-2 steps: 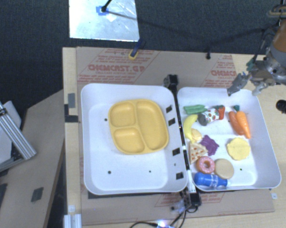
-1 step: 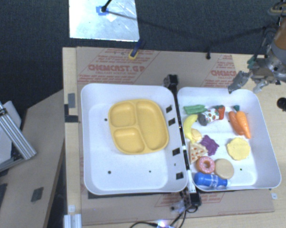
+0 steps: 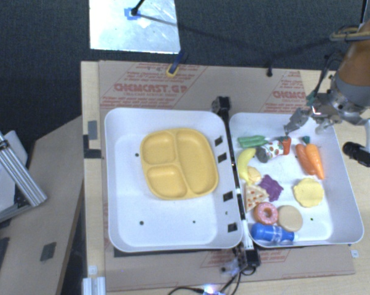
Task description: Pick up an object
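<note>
Two bins: left bin (image 3: 120,226) carries one yellow divided plate (image 3: 177,163); right bin (image 3: 345,208) carries the toy food.
Arm: it enters from the right, the wrist bent down over the far right corner of the right bin.
Gripper (image 3: 308,120): fingers spread, nothing between them, above the bin's far edge.
Open room: bare floor along the right bin's right wall.
Count: two carrots (image 3: 311,158), one banana (image 3: 245,162), one donut (image 3: 266,213), one blue bottle (image 3: 271,233).

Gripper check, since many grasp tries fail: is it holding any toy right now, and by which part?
Nothing is held. The grey two-finger gripper hangs open above the right white bin, nothing between its fingers, up-right of the small orange toy carrot.
</note>
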Tool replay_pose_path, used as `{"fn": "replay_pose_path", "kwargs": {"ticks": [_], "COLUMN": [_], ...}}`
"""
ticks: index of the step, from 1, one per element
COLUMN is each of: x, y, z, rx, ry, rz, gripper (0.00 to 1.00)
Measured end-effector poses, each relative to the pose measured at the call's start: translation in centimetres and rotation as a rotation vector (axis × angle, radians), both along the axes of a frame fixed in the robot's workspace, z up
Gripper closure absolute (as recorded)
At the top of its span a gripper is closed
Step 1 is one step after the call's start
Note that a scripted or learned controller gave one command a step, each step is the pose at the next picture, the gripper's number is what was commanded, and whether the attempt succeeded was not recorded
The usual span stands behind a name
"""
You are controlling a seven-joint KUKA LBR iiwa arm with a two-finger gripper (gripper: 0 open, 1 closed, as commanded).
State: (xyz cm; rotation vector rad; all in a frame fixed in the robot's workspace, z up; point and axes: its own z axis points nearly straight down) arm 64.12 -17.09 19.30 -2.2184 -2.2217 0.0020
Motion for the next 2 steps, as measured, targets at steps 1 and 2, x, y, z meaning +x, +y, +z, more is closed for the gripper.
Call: {"fn": "replay_pose_path", "kwargs": {"ticks": [1,2], "x": [0.3,0.4], "y": [1.0,1.1], "z": [-5.1,-10.2], "rx": [-0.001,-0.001], "ry": [-0.004,-0.002], "rz": [0.003,0.004], "gripper": [0.00,0.00]}}
